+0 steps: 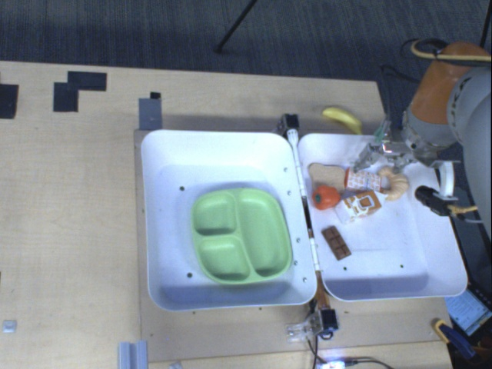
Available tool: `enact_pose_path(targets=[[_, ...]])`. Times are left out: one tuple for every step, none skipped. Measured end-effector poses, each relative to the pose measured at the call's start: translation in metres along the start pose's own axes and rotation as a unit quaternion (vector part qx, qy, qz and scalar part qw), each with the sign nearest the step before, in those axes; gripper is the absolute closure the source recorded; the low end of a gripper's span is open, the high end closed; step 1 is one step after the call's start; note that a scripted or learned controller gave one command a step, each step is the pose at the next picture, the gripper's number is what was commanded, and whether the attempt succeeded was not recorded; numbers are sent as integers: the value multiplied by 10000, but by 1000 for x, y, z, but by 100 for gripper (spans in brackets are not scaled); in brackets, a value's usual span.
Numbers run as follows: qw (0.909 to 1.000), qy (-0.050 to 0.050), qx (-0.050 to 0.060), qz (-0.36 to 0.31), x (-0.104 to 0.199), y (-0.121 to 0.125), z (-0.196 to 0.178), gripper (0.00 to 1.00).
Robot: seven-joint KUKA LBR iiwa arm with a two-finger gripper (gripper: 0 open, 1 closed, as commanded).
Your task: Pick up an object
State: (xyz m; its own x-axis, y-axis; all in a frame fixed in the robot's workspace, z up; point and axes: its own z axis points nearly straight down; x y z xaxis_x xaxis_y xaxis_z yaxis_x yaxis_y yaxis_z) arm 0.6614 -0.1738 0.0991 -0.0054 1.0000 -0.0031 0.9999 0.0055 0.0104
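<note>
The right bin (400, 271) holds a cluster of small items near its back. A red tomato (326, 197) lies by the left wall, with a tan bread piece (323, 174) behind it. A white and red carton (360, 180) and a small orange and white box (363, 204) sit in the middle. A beige toy (396, 184) lies to their right and a brown chocolate bar (336, 241) lies nearer the front. My gripper (377, 154) hangs low over the bin's back, just above the carton and the beige toy. Nothing is visibly lifted.
The left bin (165, 206) holds a green divided plate (240, 235). A yellow banana (342, 118) lies on the bench behind the right bin. A black clamp (289, 121) sits where the bins meet. The arm's body (453, 98) fills the right side.
</note>
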Motion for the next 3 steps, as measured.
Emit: enact_pose_path(targets=[[10000, 0, -26, -35, 1, 2, -12, 100], [10000, 2, -22, -42, 1, 2, -12, 0], [10000, 14, 42, 15, 14, -52, -9, 0]])
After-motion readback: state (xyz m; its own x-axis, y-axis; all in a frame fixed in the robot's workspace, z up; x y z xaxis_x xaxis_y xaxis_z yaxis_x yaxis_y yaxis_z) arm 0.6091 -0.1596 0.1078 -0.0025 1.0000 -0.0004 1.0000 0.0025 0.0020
